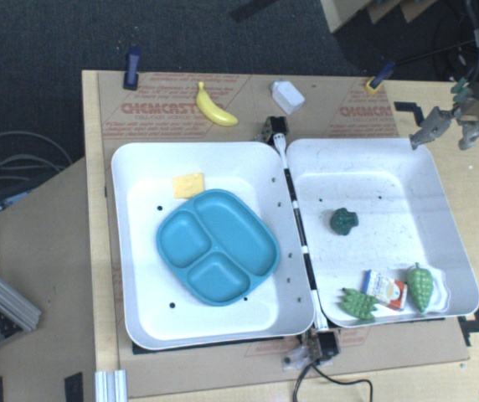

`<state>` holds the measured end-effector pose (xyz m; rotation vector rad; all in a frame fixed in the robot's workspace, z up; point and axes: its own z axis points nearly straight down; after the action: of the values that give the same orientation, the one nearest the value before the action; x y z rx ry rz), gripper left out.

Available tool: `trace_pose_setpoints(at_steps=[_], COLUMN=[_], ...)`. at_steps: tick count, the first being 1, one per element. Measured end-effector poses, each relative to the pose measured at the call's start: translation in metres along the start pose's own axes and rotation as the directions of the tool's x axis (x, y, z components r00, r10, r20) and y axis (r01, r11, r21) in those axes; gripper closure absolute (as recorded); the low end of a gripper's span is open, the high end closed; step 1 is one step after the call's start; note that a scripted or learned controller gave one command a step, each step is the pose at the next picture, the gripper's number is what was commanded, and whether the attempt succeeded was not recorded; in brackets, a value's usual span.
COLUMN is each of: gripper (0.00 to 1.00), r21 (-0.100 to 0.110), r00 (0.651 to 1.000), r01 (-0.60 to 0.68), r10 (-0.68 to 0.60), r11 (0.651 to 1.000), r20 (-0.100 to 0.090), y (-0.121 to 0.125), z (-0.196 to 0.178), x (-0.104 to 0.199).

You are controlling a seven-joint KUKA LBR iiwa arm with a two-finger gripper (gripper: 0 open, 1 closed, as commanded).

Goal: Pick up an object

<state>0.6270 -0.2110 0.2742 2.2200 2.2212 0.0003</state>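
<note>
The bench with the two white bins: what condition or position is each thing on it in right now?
Blue three-compartment plastic plate: lies flat in the left bin, nothing in its compartments.
Yellow square sponge-like block: flat, touching the plate's far edge.
Dark green broccoli-like toy: alone mid right bin.
Small red-and-white packet: lying between two green toys.
Yellow toy banana: on the bench, outside the bins.
Gripper: above the right bin's far corner.

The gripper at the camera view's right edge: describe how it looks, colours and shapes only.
The gripper is a small metallic grey assembly at the upper right, beyond the right bin. Two slim grey prongs stick out from a blocky, lighter grey body with some dark parts. Dark, thin cables or rods run above it. The picture is too coarse there to show any markings.
</note>
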Motion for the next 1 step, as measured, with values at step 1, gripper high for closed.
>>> trace_pose_setpoints(at_steps=[1], gripper=[0.00], r21=[0.004], r00=[1.000], r01=[0.000], r10=[0.000], r11=[1.000], r20=[-0.002], y=[-0.0101], z=[0.1775], x=[0.0518])
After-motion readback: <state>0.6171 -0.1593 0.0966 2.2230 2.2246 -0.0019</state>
